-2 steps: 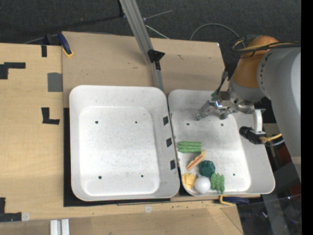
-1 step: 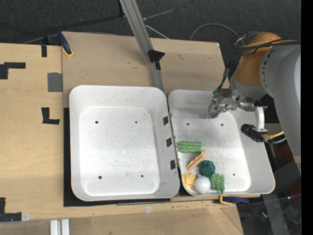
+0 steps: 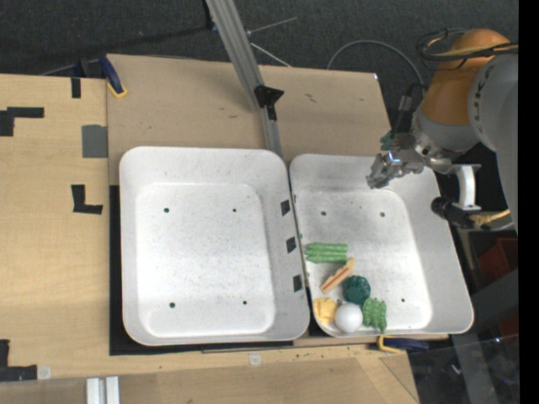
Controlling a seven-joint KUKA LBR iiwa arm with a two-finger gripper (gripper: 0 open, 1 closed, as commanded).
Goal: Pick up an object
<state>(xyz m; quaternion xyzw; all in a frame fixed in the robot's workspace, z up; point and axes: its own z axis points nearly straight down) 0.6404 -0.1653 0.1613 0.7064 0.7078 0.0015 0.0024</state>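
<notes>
Gripper [image 3: 386,172] hovered at the right bin's [image 3: 421,225] 12 o'clock edge — finger state could not be told. Objects clustered at 6 o'clock; the isolated green cucumber [image 3: 326,252] looked the cleanest target — a descent square across it seemed best.

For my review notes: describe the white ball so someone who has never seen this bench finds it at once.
Start at the right bin, the one under the gripper. A small cluster of toys sits in its near left corner. The white ball lies at the cluster's front edge, between a yellow piece and a leafy green piece; it is the only round white item there.
</notes>
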